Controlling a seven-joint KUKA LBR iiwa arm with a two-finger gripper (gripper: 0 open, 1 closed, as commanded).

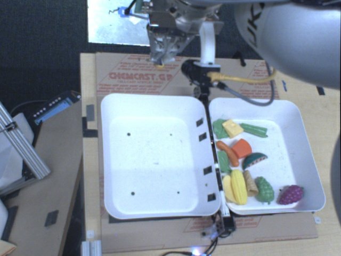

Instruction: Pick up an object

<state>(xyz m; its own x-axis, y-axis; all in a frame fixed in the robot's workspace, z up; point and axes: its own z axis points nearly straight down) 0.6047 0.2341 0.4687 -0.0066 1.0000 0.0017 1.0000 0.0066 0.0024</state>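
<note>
**Toy food clustered in the right bin, gripper up beyond the left one**

Two shallow white bins sit side by side on a sheet of brown cardboard [133, 73]. The left bin [114, 159] shows a bare floor marked by a few small dark dots. The right bin [298, 143] holds all the toy food, gathered along its left half close to the divider between the bins.

At the top of that cluster lie a green leafy piece [220, 128], a pale yellow wedge [233, 127] touching it, and a long green pod [254, 129] just to the right. Below them come an orange piece [242, 148], a red-orange sausage shape [228, 152] and a watermelon slice [254, 159] with a dark green rind. Nearer the front edge are a yellow corn cob [238, 186], a tan ridged piece [250, 183], a green broccoli-like lump [264, 190] and a purple bunch of grapes [290, 194], the last lying apart at the right of the group.

The gripper [163, 55] hangs over the cardboard beyond the far edge of the left bin, well apart from the food. Whether its claw is spread or closed cannot be told from this angle, and nothing is seen in it.

Red printing on the cardboard reads "CHEMCAST", followed by characters too faint to make out
</note>
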